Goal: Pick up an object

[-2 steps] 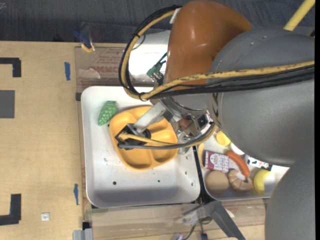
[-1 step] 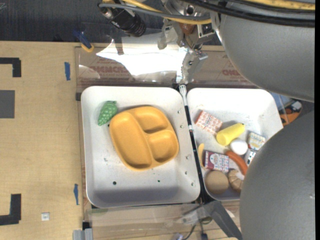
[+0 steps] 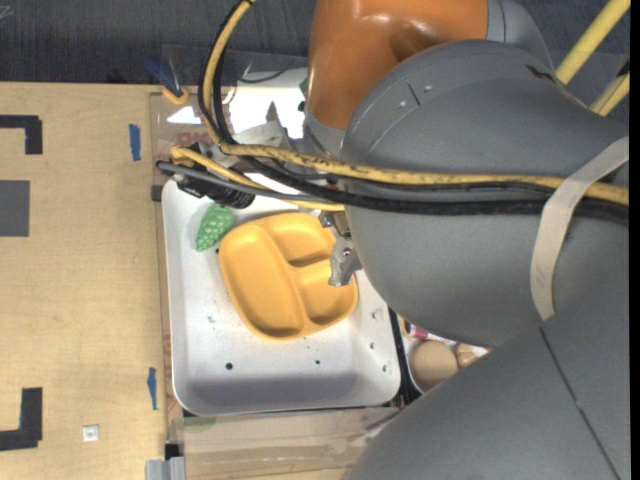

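Bench: you see pale wood (image 3: 70,268) at 9 o'clock, with black corner marks and blue tape strips along its edge.
Bin: the white bin (image 3: 200,368) sits near the middle, dotted with dark specks.
Green object: a small knobbly green piece (image 3: 212,226) lies at the bin's 11 o'clock corner, touching the yellow tray's rim.
Yellow tray: you find the divided yellow tray (image 3: 275,283) in the bin's centre, tilted, its right edge under the arm.
Cables: yellow and black cables (image 3: 300,168) cross at 12 o'clock.
Gripper: a metal part (image 3: 342,263) rests at the tray's 3 o'clock edge; you cannot tell how the gripper stands.
Arm: the grey arm (image 3: 470,218) with its orange band (image 3: 380,28) covers 1 to 5 o'clock.
Beige object: a rounded beige thing (image 3: 432,361) peeks out at 4 o'clock.
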You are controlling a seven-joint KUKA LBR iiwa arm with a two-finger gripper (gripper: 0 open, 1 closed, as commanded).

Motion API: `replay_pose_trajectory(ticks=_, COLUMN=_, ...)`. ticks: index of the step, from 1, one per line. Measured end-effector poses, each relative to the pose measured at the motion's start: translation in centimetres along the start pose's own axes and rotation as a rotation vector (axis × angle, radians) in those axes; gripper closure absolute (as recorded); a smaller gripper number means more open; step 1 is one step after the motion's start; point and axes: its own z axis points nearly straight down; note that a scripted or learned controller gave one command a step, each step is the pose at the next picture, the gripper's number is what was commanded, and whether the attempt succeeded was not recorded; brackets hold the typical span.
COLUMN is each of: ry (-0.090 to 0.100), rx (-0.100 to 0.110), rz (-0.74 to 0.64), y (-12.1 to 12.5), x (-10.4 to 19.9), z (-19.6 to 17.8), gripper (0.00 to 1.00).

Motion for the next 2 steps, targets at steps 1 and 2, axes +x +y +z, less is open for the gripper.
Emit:
replay_pose_trajectory(ticks=1, ry=0.003, rx=-0.001, rz=0.004, y=0.15, x=0.11, z=-1.09, gripper=1.0)
replay_pose_trajectory(ticks=2, ry=0.003, rx=-0.001, rz=0.004, y=0.19, x=0.11, z=-1.11, gripper=0.0)
